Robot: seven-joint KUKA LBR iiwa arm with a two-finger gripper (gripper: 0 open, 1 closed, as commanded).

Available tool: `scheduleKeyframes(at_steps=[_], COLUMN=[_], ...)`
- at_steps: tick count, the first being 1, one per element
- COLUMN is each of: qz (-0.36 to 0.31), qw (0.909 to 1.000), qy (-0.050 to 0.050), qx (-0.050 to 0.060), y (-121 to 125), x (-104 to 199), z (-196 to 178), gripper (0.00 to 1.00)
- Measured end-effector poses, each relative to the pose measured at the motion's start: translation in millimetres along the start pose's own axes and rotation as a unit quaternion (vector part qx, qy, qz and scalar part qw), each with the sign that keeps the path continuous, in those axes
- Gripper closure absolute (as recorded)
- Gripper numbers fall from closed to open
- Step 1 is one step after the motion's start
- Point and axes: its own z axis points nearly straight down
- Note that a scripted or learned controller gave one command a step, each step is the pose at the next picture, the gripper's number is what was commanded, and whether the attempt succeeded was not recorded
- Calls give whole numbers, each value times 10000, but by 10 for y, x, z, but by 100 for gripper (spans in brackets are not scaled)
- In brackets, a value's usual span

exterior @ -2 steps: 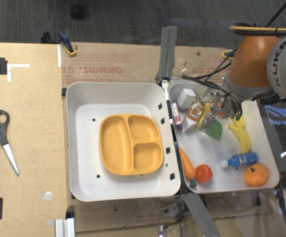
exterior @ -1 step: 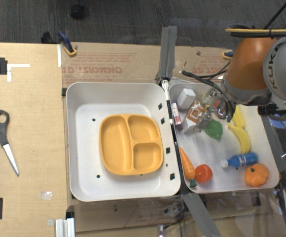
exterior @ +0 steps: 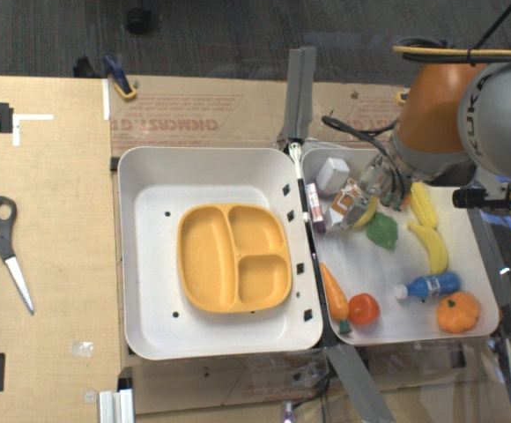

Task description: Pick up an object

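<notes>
Reaching into right bin (exterior: 379, 276), end effector (exterior: 361, 203) just beside green object (exterior: 381, 232); grip state impossible to tell.

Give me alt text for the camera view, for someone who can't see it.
The robot's gripper hangs over the right bin, which holds toy food: a banana, carrot, tomato, pumpkin and blue bottle. The left bin holds a yellow divided plate.

Green toy (exterior: 381, 232), banana (exterior: 433, 247), corn (exterior: 423, 203), blue bottle (exterior: 430, 285), tomato (exterior: 363, 309), carrot (exterior: 333, 293) and pumpkin (exterior: 458, 312) lie in the right bin (exterior: 374, 271).
</notes>
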Motion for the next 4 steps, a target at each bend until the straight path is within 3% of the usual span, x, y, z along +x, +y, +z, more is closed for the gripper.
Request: scheduleKeyframes(at_steps=[1,2,3,4], qz=[669,1529,1802,2231], qw=[9978,9882,9836,9748], qy=[-3,-6,11,15], qx=[-25,-13,19,8], y=[2,20,-170,-165], x=[27,24,237,247], z=[0,1,41,40], gripper=[0,0,0,0])
